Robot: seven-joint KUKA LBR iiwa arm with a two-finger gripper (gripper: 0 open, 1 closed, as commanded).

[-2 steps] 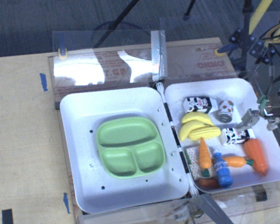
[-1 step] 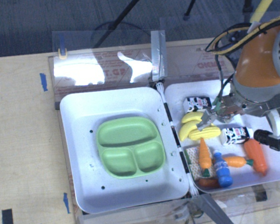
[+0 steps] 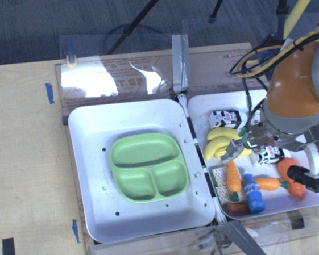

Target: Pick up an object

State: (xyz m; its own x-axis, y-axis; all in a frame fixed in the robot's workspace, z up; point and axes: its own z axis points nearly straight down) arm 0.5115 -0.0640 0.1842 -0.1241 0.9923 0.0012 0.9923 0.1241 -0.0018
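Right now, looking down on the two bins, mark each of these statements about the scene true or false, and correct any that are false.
1. A green divided plate lies in the left bin. True.
2. The bananas are in the left bin. False: they lie in the right bin, near its left wall.
3. The gripper is over the right bin, beside the bananas. True.
4. The blue bottle stands on the green plate. False: it lies in the right bin, beside an orange carrot.
5. The green plate has three compartments. True.
6. The arm reaches in from the left. False: the arm enters from the right.
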